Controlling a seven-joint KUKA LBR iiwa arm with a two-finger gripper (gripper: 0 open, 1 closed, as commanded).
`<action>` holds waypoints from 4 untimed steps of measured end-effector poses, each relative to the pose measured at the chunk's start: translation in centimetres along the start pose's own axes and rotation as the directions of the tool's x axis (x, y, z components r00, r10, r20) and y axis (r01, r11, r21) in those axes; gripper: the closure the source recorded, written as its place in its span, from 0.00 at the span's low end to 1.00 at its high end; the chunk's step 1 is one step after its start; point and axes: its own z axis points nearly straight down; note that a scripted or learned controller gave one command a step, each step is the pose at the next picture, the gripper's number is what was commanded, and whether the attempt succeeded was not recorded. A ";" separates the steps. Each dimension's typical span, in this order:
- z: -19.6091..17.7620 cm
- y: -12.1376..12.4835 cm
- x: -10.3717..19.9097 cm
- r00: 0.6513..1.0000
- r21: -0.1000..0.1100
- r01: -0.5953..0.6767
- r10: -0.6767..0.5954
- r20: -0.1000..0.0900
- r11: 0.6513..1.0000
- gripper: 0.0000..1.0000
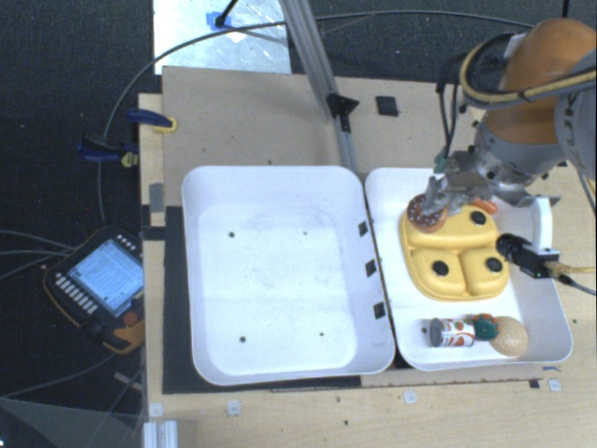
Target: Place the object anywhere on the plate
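The gripper [438,203] hangs low over the yellow plate [457,255] in the right bin [550,334] — a brown doughnut [427,217] directly beneath it, apparently on the plate. Its grip cannot be told. Release and lifting clear likely come next.

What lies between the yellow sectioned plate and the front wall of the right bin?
In the camera view, a small red-and-white bottle lying on its side and a tan rounded object lie between the yellow sectioned plate and the right white bin's front wall.
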 end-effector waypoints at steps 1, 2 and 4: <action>-0.2 0.5 6.0 1.000 0.000 0.000 0.000 0.000 1.000 1.00; 0.5 2.3 11.8 1.000 0.000 0.001 -0.001 -0.001 1.000 1.00; 1.8 2.8 22.9 1.000 0.001 0.001 -0.001 -0.002 1.000 1.00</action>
